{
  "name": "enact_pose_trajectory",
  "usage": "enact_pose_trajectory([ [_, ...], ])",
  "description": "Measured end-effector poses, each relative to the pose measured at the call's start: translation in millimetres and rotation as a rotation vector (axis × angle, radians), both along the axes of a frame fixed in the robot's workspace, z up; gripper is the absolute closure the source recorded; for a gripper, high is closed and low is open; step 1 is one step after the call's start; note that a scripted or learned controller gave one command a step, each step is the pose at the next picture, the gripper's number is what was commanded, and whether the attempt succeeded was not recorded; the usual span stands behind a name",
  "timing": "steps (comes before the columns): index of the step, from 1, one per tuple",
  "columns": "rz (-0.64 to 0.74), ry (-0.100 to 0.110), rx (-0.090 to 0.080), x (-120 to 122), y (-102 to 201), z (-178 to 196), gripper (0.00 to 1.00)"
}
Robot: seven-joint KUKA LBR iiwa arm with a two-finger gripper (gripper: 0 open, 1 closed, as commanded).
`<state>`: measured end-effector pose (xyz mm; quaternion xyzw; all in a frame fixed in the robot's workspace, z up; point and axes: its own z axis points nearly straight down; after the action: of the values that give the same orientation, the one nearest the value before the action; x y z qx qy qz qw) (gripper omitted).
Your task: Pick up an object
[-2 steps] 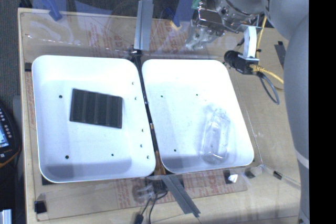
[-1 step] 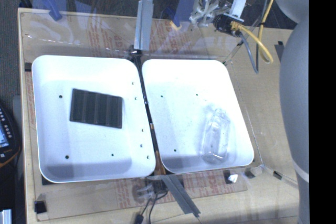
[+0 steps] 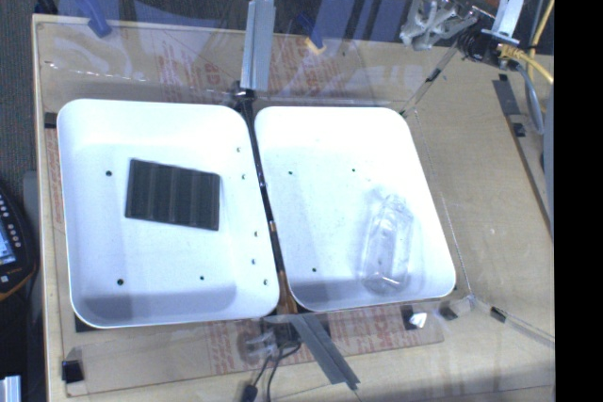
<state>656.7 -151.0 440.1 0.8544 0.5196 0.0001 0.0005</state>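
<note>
1. Your bench [image 3: 490, 202] carried two shallow white bins side by side, touching along their inner edges, with a metal post [image 3: 259, 40] standing upright at the far end of that seam.
2. The left bin [image 3: 85, 146] held one thing: a dark, flat, ribbed rectangular pad [image 3: 173, 194]. It lay flat on the bin floor, left of the middle and slightly skewed against the bin's walls, well apart from every rim.
3. The right bin [image 3: 320, 136] held a clear plastic bottle [image 3: 385, 244] lying on its side. You would have found it toward the bin's near right corner, its length running roughly from the far edge toward the near edge, its lower end just short of the near rim. Being transparent, it was faint against the white floor.
4. Your arm stood beyond the far right corner of the right bin, above the bench's far right corner and well apart from both the bottle and the pad.
5. The gripper [image 3: 435, 19] hung there outside the bins with nothing visible between its fingers; whether it was spread or closed you could not tell from this slant.
6. A small fitting with cables [image 3: 262, 348] sat at the bench's near edge, just below the seam between the bins.
</note>
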Motion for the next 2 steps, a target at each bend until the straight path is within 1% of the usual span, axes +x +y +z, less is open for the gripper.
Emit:
enact_pose_trajectory([
  [1, 0.011, -0.001, -0.001, 1.1, 2.4, 9.9, 1.0],
  [2, -0.233, 0.008, 0.002, 0.1, -33.1, -58.8, 1.0],
])
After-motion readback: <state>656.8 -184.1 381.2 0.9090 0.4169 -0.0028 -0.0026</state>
